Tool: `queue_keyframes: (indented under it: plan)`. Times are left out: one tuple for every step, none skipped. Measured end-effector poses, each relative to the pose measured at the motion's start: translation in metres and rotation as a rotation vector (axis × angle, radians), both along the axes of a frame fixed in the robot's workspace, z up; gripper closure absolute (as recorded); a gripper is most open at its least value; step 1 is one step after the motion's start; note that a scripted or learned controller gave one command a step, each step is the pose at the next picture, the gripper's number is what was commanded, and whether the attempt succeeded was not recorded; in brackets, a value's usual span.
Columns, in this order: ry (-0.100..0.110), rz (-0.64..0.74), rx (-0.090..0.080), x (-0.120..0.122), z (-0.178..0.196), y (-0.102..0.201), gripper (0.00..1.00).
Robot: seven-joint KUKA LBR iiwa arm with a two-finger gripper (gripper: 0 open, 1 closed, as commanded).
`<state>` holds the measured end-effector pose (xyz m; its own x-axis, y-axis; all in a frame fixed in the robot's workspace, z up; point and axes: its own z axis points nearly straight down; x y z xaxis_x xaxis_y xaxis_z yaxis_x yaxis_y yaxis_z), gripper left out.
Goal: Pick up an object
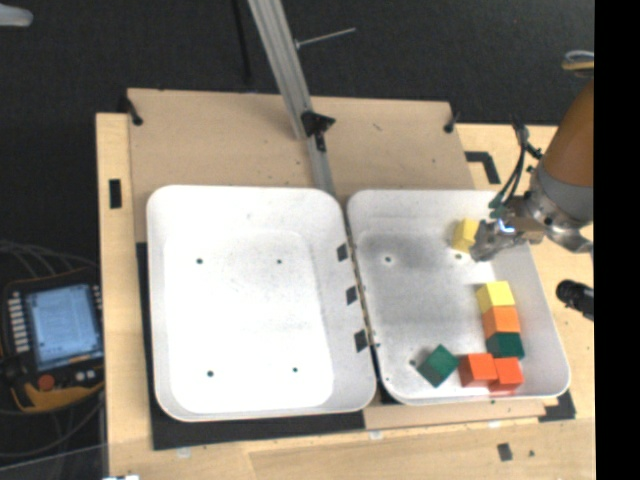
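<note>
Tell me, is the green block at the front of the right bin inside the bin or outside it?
Inside. The green block lies on the white floor of the right bin, within its front rim, left of the orange blocks.

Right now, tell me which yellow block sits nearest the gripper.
The upper yellow block, alone just left of the gripper. The other yellow block tops the column of blocks lower down.

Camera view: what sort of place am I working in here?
Probably a robotics lab test bench: two shallow white bins on a plywood bench, small coloured blocks in the right bin, and a handheld control pendant on the dark floor.
</note>
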<state>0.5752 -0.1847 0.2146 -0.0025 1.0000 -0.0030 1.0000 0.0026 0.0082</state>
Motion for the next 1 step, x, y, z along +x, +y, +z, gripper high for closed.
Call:
queue_keyframes:
  plan:
    - [0.009,-0.003,0.001,0.0001,-0.0125,-0.0016,1.0]
